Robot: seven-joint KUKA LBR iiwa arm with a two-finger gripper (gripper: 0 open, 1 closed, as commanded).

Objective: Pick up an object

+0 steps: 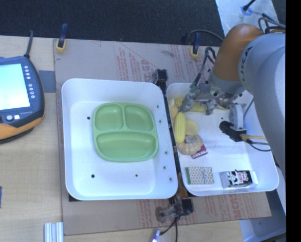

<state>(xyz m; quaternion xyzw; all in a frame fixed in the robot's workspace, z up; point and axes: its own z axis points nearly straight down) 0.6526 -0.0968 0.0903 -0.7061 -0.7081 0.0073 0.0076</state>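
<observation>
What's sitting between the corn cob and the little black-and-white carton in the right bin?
In the camera view, between the corn cob and the black-and-white carton lie a ridged yellow shell-like piece and a small green patterned packet, on white bin floor.

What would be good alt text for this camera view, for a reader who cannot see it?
A grey robot arm's gripper hangs low over the far end of the right bin, near a corn cob and small packets. The left bin holds a green divided plate.

Bulky grey arm [263,79], orange band [236,47] above wrist, black cables [203,34], metallic gripper [203,102]
</observation>
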